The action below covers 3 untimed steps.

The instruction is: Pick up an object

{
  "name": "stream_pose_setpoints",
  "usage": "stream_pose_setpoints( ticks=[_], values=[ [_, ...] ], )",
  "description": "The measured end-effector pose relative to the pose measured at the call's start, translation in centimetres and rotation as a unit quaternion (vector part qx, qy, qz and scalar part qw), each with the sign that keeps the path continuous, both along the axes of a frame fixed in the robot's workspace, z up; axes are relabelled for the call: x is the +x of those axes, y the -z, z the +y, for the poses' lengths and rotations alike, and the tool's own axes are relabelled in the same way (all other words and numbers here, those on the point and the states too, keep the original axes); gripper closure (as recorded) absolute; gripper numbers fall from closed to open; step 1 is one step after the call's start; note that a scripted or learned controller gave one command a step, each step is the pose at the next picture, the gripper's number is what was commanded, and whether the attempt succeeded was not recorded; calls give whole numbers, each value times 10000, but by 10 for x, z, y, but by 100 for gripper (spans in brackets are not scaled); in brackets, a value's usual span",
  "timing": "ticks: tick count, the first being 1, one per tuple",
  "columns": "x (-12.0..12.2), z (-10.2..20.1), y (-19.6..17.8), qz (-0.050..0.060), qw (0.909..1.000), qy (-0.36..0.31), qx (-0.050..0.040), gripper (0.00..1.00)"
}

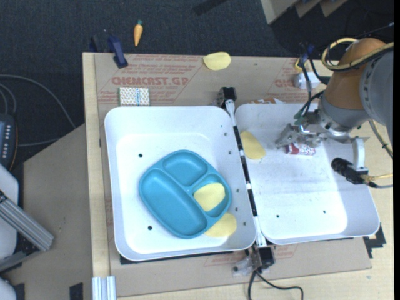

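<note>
We see the two-finger hand low in the right white bin, over a small red-and-white packet; can't tell its grip state.

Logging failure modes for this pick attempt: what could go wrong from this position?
The gripper sits low over a small red-and-white object in the right bin; it may close off-centre and nudge the object away rather than grasp it. The object also lies near the bin's far wall, which could crowd the approach.
</note>
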State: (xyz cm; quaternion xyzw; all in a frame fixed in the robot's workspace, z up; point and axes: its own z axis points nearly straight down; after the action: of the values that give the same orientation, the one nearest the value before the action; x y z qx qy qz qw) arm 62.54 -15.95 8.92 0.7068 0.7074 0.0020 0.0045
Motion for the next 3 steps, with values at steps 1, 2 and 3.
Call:
stream_pose_setpoints(
  ticks=[1,2,3],
  values=[
    [2,0,-12,-38,10000,-4,-4,100],
    [3,0,-22,-47,10000,-8,-10,100],
    [3,1,-33,-60,10000,-13,-15,100]
  ],
)
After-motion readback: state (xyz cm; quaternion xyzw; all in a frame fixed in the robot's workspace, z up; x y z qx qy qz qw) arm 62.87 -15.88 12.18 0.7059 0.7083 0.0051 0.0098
